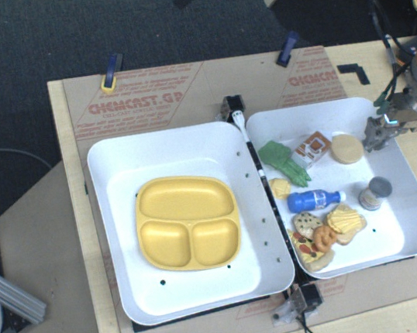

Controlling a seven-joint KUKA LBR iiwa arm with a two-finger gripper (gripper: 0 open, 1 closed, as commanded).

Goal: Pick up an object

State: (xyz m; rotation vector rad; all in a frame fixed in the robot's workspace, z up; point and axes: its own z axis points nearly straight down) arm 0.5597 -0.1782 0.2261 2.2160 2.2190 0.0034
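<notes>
**Gripper parked at the right bin's edge, nothing picked up that I can see**

So the arm comes in from the right and the gripper (377, 133) sits over the right rim of the right bin (408, 240), up near its top corner. It's small and dark from this angle, so honestly I can't tell how far apart its tips are or whether anything is in there.

The closest thing to it is a round tan disc (347, 148), pale beige, flat-looking, kind of like a cookie or a lid. It lies on the bin floor just beside the gripper, to its left. I can't tell if they touch.

Rest of the right bin is a jumble:
- a small brown and white packet (313, 146) just left of the disc
- a green leafy thing (285, 161) lying diagonally near the left wall
- a blue bottle (313, 200) with a white cap, on its side in the middle
- a small grey can (375, 192) to the right of the bottle
- a heap of toy food (325, 236) at the bottom: yellowish and orange bits, one pretzel-shaped
- a little yellow lump (279, 187) by the left wall

The left bin (118, 215) holds a yellow divided tray (188, 221) with three compartments, sitting flat in the middle. Both bins rest side by side on a cardboard-covered worktop (180, 88).
</notes>
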